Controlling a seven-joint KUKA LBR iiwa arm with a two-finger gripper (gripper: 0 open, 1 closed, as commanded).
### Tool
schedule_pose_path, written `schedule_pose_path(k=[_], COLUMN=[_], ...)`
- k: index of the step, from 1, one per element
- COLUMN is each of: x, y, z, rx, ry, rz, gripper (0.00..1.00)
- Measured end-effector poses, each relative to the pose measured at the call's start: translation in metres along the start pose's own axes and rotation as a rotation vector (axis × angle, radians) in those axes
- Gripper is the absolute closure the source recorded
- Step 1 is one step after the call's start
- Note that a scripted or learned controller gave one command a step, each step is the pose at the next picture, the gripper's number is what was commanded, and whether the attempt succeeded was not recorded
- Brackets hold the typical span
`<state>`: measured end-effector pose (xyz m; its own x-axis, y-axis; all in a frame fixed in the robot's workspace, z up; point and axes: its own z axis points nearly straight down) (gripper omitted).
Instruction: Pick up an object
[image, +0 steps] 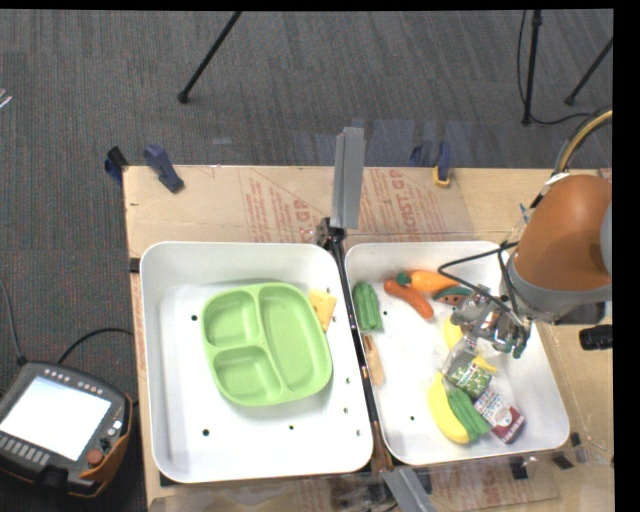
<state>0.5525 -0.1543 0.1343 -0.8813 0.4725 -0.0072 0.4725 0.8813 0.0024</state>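
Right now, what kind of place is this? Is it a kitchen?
Probably not a kitchen: it looks like a robot lab. A robot arm reaches over two white bins on a plywood bench, the food looks like toys such as a banana, and a control tablet lies nearby.

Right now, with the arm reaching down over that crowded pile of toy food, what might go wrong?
The gripper hangs over a tight cluster in the right bin: a yellow banana, a green vegetable and small packets lie touching. It may well close on two things at once, or nudge one aside and come up with nothing. The cluster also sits near the bin's right wall, so a finger could perhaps catch the rim.
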Motion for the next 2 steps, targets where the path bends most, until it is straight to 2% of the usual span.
schedule_pose_path(k=[1, 2], x=[0.005, 0.073], y=[0.017, -0.029], z=[0.05, 0.048], rx=[0.003, 0.003], ry=[0.013, 0.01], rz=[0.074, 0.1], gripper=[0.0, 0.0])
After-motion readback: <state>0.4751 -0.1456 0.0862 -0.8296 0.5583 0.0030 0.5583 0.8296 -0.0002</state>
